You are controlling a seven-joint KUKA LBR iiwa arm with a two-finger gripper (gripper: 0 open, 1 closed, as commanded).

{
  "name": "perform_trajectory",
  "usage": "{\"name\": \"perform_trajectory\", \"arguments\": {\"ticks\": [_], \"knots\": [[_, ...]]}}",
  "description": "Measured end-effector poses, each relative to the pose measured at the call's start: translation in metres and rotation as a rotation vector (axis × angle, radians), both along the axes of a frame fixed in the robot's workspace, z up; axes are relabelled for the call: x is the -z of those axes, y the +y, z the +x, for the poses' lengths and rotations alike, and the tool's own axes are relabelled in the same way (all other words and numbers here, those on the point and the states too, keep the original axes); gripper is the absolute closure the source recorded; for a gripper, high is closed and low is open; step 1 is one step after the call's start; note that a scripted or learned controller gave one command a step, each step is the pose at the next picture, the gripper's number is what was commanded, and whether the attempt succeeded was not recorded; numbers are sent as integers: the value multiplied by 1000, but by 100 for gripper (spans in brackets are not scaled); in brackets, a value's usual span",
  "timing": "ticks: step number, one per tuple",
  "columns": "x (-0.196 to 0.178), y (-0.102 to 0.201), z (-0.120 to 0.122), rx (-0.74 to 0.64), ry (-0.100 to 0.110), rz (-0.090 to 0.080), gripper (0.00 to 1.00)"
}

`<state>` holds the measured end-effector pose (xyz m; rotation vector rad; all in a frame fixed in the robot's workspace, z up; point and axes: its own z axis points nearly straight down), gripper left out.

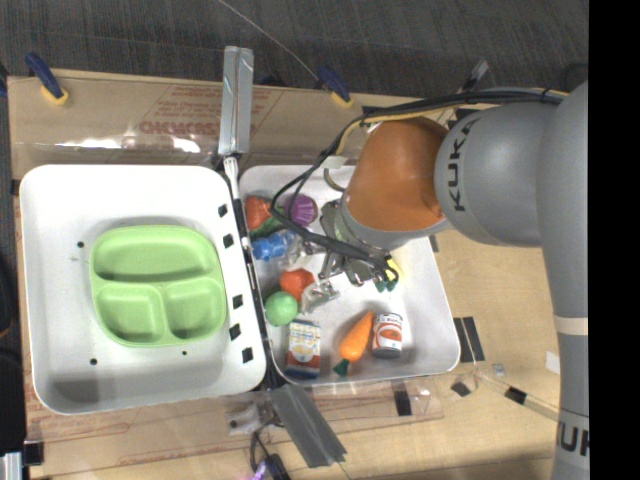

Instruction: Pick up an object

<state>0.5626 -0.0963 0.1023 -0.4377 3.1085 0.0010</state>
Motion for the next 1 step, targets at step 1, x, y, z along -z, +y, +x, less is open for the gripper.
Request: {"name": "perform_trajectory", "arguments": {"ticks": [1], "knots": [[-94, 56, 13, 130, -7, 0, 100]]}}
